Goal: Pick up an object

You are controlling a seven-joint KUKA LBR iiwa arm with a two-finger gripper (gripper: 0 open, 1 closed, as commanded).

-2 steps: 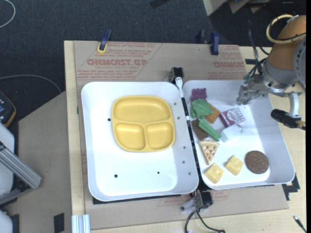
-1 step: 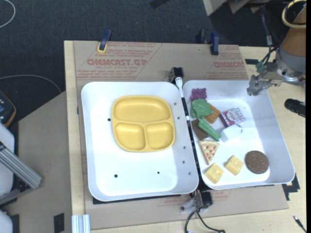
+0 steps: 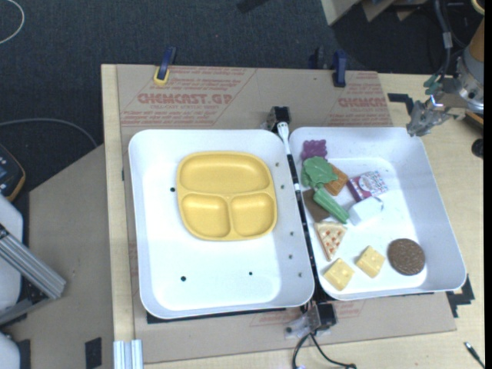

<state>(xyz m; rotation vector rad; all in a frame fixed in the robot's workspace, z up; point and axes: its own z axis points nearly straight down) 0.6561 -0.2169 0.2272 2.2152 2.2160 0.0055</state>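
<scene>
The right bin (image 3: 430, 198) holds several toy foods. A purple grape bunch (image 3: 314, 148) lies at the back, with a green leafy piece (image 3: 315, 171) and an orange cracker (image 3: 336, 181) just in front of it. Further forward are a green pickle (image 3: 331, 204), a red-and-white packet (image 3: 372, 182) and a white block (image 3: 367, 210). Nearest the front lie a pizza slice (image 3: 331, 239), two cheese cubes (image 3: 338, 273) (image 3: 370, 261) and a brown cookie (image 3: 406, 256). My gripper (image 3: 420, 121) hangs over the bin's back right corner, apart from all of them.
A yellow divided plate (image 3: 227, 193) sits in the left bin (image 3: 154, 229). Clamps (image 3: 162, 69) (image 3: 339, 68) grip the board's back edge. The arm's wrist (image 3: 469, 83) enters from the upper right. Cables (image 3: 315, 344) trail at the front.
</scene>
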